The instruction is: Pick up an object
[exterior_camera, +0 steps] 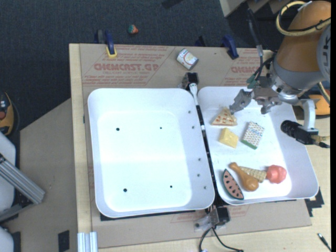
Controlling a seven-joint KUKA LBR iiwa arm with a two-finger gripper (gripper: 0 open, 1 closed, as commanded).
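Dark carpet surrounds the desk (131,62), which carries two white bins. Left bin (100,140) holds nothing. Right bin (307,177) holds six items: waffle wedge (224,117), cheese block (228,138), patterned box (253,135), drumstick (242,176), watermelon slice (233,184), ice-cream cone (268,174). Gripper (254,103) hovers at the bin's far end, fingers spread, gripping nothing, just beside the wedge. One small carton (187,59) lies outside.
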